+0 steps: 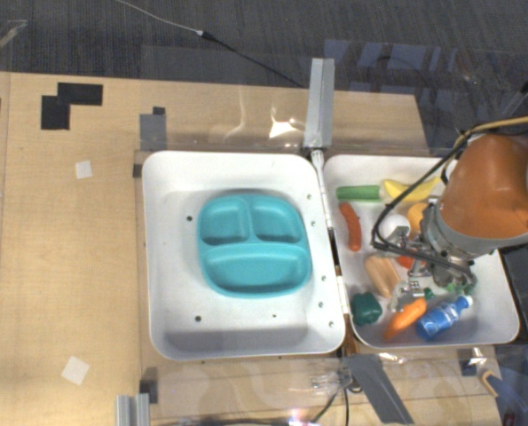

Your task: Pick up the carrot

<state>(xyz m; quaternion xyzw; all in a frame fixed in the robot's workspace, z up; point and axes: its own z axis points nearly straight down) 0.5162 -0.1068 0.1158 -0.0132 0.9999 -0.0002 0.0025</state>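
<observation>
Carrot (pixel 406 317) is lying in the right bin (pixel 503 327), squeezed between a green piece (pixel 366 307) and a blue bottle (pixel 441 318). End effector (pixel 416 284) hangs right above it, can't tell if it's apart or together. Neighbours that tight could easily get nudged or grabbed instead.

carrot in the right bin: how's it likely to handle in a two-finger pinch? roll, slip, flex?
Carrot looks like a smooth, tapered toy, so probably stiff and light, but it may squirt out of a pinch along the taper. Being rounded, it could roll if nudged. It lies close against the blue bottle, with the gripper right above, so neighbours may shift.
</observation>
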